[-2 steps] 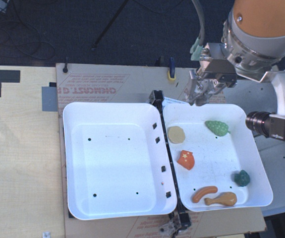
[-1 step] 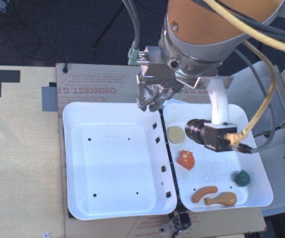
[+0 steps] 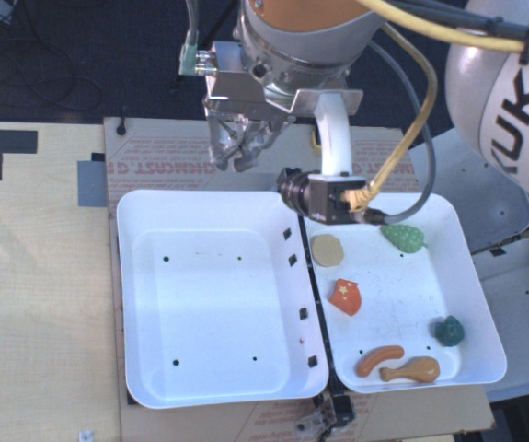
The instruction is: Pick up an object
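Observation:
My gripper (image 3: 238, 150) hangs high above the far edge of the left bin (image 3: 135, 247), under the arm's grey wrist and orange band. Nothing shows between its fingers. In the right bin (image 3: 476, 293) lie several small toy foods: a tan round cookie (image 3: 327, 250), a red strawberry piece (image 3: 345, 296), a light green leafy piece (image 3: 404, 238), a dark green broccoli (image 3: 448, 331), an orange sausage (image 3: 379, 360) and a tan drumstick (image 3: 411, 370). All of them lie well to the right of and nearer than the gripper.
A black camera unit (image 3: 324, 196) on a white bracket sits over the far end of the divider between the bins. A yellow cable (image 3: 411, 136) loops down to it. Cardboard (image 3: 154, 155) lies under the bins, on a beige bench (image 3: 34, 274).

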